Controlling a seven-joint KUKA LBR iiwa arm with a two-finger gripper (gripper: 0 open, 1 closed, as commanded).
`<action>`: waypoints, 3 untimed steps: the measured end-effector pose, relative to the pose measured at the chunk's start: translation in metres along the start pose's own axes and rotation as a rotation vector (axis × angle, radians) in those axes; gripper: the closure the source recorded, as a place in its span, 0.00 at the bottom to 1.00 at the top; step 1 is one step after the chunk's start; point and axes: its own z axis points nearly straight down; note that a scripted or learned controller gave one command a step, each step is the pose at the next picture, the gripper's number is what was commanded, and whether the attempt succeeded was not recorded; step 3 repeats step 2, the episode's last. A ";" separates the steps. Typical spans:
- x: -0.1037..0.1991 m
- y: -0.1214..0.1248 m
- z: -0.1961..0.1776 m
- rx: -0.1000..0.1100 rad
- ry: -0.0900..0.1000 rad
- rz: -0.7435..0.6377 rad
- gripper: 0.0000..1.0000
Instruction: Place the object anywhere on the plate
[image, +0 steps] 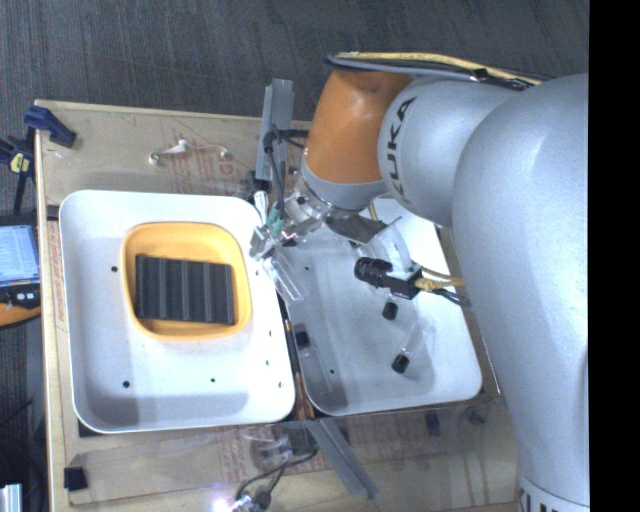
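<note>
1. You see the gripper (268, 238) at the frame's centre, over the seam between the two bins; whether it is apart or together, you cannot tell.
2. The yellow plate (228, 240) sits in the left bin (90, 390), with a dark ridged object (187, 290) resting on it.
3. Small dark pieces (400, 364) lie in the right bin (455, 375).

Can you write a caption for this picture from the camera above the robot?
KUKA arm's gripper hovers between two white bins, beside the yellow plate with its dark ridged block.
</note>
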 end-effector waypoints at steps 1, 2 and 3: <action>0.023 -0.003 0.000 0.000 0.000 -0.223 1.00; 0.023 -0.003 0.000 0.000 -0.001 -0.223 0.00; 0.023 -0.003 0.000 0.000 -0.001 -0.223 0.00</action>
